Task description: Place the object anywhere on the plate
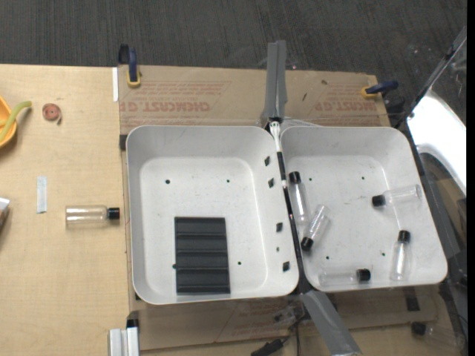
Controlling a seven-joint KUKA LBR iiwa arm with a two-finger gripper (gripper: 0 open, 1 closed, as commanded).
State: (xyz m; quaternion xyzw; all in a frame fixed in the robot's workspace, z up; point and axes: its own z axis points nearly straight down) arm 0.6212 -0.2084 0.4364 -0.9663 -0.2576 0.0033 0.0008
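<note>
Although the gripper's state cannot be told, five small clear plastic vials with black caps (pixel 310 227) lie right of the black ribbed rectangular plate (pixel 201 256), in the neighbouring white bin (pixel 349 136). They look light, rigid, slippery; grasp mid-body.

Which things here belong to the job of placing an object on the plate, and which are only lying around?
For the job:
- black ribbed plate in the left bin
- five clear vials with black caps in the right bin

Lying about:
- clear vial on the bench
- blue clamps
</note>
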